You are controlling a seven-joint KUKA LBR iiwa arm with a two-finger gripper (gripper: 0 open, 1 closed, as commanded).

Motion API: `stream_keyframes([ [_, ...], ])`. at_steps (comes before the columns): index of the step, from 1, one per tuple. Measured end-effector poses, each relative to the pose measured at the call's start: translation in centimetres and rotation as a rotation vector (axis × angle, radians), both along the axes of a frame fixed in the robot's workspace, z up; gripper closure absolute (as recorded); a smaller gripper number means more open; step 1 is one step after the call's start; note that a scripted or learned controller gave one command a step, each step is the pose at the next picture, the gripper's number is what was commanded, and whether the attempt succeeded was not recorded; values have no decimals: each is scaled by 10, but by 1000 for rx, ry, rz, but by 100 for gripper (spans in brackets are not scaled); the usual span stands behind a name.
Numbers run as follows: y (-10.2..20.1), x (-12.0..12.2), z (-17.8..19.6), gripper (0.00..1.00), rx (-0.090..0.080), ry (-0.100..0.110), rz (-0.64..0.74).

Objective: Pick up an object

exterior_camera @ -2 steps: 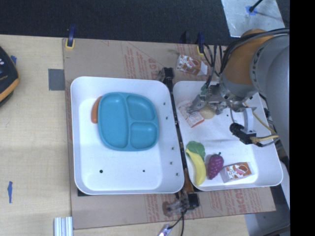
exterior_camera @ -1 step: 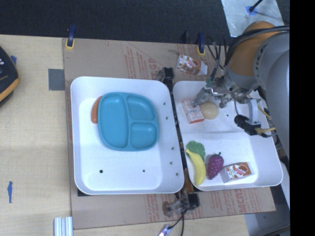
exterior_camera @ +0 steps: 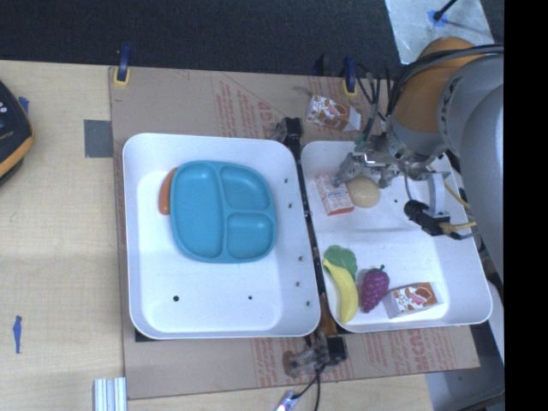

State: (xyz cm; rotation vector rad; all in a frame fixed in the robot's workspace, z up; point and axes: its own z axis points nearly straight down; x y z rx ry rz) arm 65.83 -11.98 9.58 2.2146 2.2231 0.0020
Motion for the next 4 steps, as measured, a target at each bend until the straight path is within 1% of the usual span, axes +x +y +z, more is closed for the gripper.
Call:
stream_keyframes([
  [1, 3, 0, 0, 0, 0, 1, 0],
  [2, -11, 0, 0, 0, 3, -1, -1],
  [3, -11, 3, 14, 100, 0, -8, 3],
  [4, -63, -40, -3, 100, 2, 6, -3],
])
